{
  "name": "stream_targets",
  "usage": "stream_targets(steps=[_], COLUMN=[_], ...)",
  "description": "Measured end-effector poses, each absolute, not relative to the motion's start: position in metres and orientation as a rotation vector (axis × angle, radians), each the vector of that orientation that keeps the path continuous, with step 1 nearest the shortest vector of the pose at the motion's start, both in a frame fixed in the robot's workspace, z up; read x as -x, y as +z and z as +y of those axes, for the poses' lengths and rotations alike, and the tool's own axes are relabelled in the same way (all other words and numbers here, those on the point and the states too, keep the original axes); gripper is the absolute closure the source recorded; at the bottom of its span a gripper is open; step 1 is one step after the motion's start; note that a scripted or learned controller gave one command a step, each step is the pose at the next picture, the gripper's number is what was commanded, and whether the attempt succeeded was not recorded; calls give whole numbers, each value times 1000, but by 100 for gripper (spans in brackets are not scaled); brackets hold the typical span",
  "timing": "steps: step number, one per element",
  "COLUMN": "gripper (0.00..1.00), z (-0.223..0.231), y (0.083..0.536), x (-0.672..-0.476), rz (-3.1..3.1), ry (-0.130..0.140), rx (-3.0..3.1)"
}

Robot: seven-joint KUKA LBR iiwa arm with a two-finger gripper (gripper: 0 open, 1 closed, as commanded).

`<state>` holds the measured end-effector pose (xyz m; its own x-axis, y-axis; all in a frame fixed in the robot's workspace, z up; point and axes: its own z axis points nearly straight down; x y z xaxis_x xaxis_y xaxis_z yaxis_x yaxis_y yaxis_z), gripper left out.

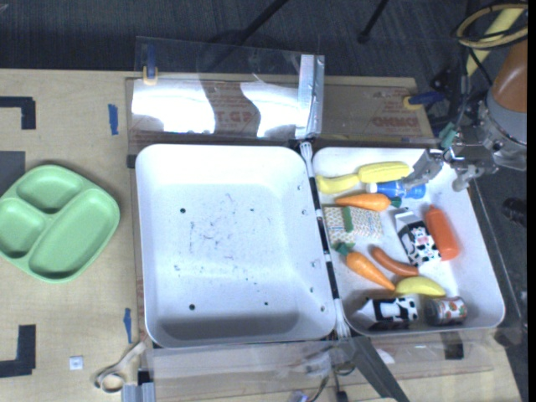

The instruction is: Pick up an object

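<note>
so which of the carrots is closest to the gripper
The carrot at the far end of the right bin, just below the corn cob; the other carrot lies nearer the camera, farther from the gripper.

Gripper (441, 159) hangs low (arm entering from right).

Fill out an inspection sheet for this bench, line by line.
Surface: wooden bench bearing left bin and right bin.
Job's things: in the right bin, corn, two carrots, sausage, banana, can, cow-patterned toys.
Clutter: green plate left of the bins; scissors at the front edge.
Grippers: gripper over the right bin's far end; grip unclear.
Cables: yellow loops at top right.
Surroundings: clear panel behind the left bin; dark floor.
</note>
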<state>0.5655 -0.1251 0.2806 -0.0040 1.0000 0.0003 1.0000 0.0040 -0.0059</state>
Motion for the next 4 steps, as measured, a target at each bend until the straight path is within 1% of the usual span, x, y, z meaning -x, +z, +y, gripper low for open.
stream_targets(steps=[1, 2, 3, 4], gripper=[0, 0, 0, 100], z=[-125, -183, -197, -197], y=[281, 142, 102, 106], x=[-566, -557, -536, -532], rz=[-2223, -2131, -2179, -2166], ry=[6, -1, -15, -6], rx=[2214, 2309, 2287, 2285])
